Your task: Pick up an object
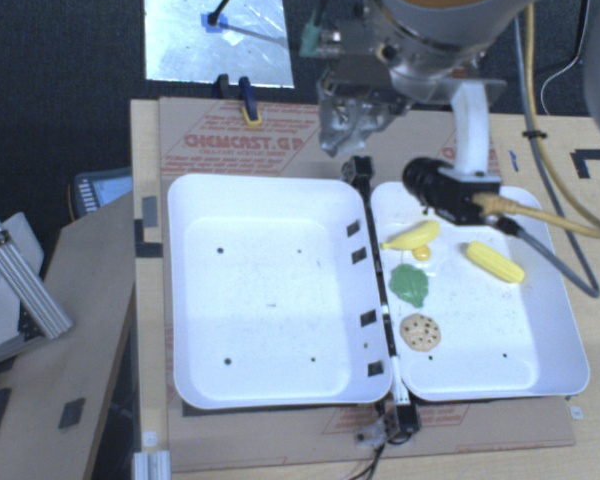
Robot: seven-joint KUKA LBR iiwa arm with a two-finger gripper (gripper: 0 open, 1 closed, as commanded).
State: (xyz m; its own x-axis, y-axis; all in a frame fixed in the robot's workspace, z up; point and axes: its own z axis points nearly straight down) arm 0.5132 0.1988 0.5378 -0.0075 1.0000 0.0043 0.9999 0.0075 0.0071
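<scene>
Several small items lie in the right bin [550,363]: a yellow banana [412,235], a yellow corn cob [495,262], a green leafy piece [410,286] and a round speckled cookie [420,332]. A small pale yellow bit [421,254] sits between the banana and the green piece. My gripper [345,131] hangs high over the bench's far edge, above the back of the divider between the bins. It is up and to the left of all the items and touches none of them.
The left bin [180,298] sits beside the right one, with a black clip strip [375,268] joining them. Behind the bins lie a cardboard sheet [230,138] and a shiny foil square [215,28]. Yellow cable [555,218] crosses the right bin's back corner.
</scene>
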